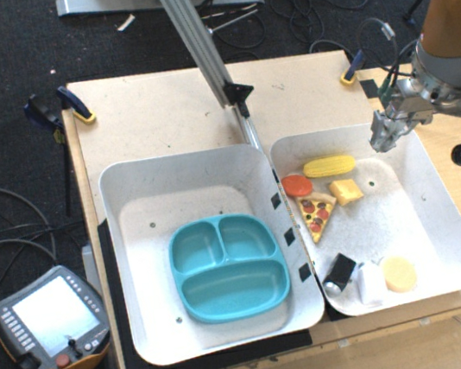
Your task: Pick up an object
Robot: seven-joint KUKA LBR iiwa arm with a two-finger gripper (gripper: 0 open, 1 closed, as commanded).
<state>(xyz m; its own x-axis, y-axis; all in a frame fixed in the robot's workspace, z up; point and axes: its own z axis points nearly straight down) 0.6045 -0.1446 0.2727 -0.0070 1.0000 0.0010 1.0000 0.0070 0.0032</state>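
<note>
Corn cob [329, 166], the nearest pickable toy, lies in the right bin [445, 213] at about 8 o'clock from my gripper [383, 136], its long axis running 3-to-9. I cannot tell the gripper's state as it hangs above the bin's upper edge. Toy pizza slice [315, 214] lies farther off.

Wooden bench [158, 117] carries two white bins side by side. Left bin [127, 196] holds a teal divided tray [227, 267]. Yellow-tipped clamps [69, 105] and [352, 71] sit at the bench's far corners. Teach pendant [49, 328] lies on dark floor to the left, cables [11, 233] near it. Grey metal pole [197, 36] slants overhead.
</note>
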